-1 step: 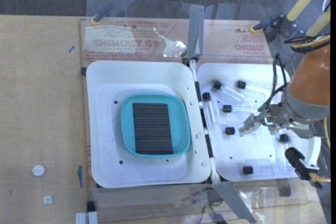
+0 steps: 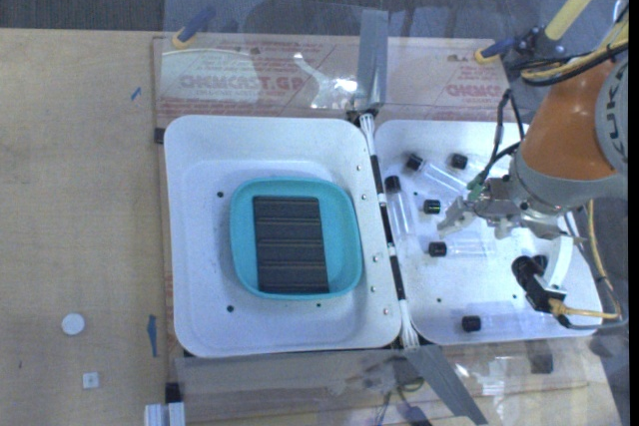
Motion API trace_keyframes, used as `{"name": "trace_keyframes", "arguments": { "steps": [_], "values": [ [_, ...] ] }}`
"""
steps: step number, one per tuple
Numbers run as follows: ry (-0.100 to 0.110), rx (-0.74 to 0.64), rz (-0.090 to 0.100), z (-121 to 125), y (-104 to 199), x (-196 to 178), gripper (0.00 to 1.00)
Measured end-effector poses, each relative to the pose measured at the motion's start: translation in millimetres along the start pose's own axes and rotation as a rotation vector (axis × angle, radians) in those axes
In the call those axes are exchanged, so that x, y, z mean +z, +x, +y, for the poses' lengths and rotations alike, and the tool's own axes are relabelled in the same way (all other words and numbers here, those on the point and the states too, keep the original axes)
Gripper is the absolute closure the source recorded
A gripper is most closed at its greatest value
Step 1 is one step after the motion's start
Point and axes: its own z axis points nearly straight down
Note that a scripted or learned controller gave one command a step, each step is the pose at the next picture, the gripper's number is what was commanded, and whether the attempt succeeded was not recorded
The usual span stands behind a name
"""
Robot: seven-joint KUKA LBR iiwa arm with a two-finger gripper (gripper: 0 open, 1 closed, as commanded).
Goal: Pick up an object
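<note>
Wooden bench top (image 2: pixel 70 165), broad and pale, under everything. Left of the centre seam: a large shallow white plastic bin (image 2: pixel 190 244), rounded at the corners. Inside it, a turquoise square plastic dish (image 2: pixel 243 244), and on the dish a dark grey ribbed rectangular block (image 2: pixel 291 244), lying flat, long edge running away from the camera.

Right of the centre seam: the second shallow white bin (image 2: pixel 439 304), same make. Over its right half, the grey arm with its orange band (image 2: pixel 564 130), reaching in from the right. At its end, the two-finger gripper (image 2: pixel 461 216), low over the bin floor; whether spread or closed cannot be told, the tips being small and blurred.

Scattered over that bin: several clear plastic tubes with black caps. One tube (image 2: pixel 431 173) near the top, slanted; one (image 2: pixel 393 205) just beside the seam, running along it; one (image 2: pixel 461 249) lying flat just below the gripper. Loose black caps too, one (image 2: pixel 458 161) near the top, one (image 2: pixel 471 322) near the bottom edge. Nothing seen clamped in the gripper.

Well left of the seam, on bare bench: a small white round disc (image 2: pixel 73 323).
</note>
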Motion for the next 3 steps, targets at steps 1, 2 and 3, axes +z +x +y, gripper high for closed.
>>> {"name": "trace_keyframes", "arguments": {
  "steps": [1,2,3],
  "values": [
    [-0.007,-0.032,0.001,53,-1,51,0.0],
    [0.001,-0.075,0.0,116,-6,52,0.0],
    [-0.004,-0.138,-0.002,45,-62,52,0.0]
  ]
}}
